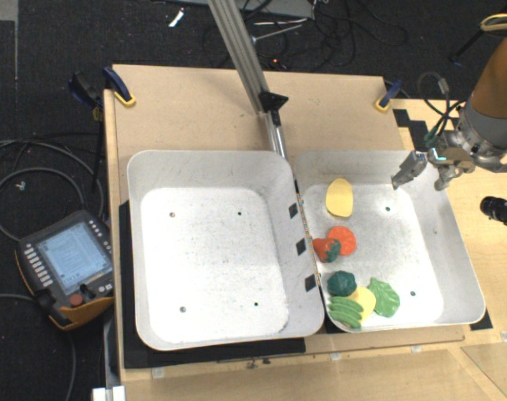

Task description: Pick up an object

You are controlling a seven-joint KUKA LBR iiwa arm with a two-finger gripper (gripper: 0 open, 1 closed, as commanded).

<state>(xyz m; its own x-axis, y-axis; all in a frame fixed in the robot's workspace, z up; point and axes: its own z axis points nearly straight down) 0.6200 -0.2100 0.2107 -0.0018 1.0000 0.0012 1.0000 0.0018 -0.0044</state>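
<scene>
1. While the gripper (427, 172) hangs at the right of the frame above the upper right corner of the right bin (453, 261), its two fingers stand spread apart with nothing between them, presumably readied for a descent.
2. Yellow oval object (340, 198): nearest candidate, lying alone in the bin's upper left part; likely the easiest pick.
3. Orange-red object (337, 242): just below it, close to the bin's left wall.
4. Cluster at lower left of that bin: dark green piece (342, 283), light green pieces (384, 297), touching; crowding would hinder a clean grasp.
5. Left bin (144, 224): adjacent, left of centre.
</scene>
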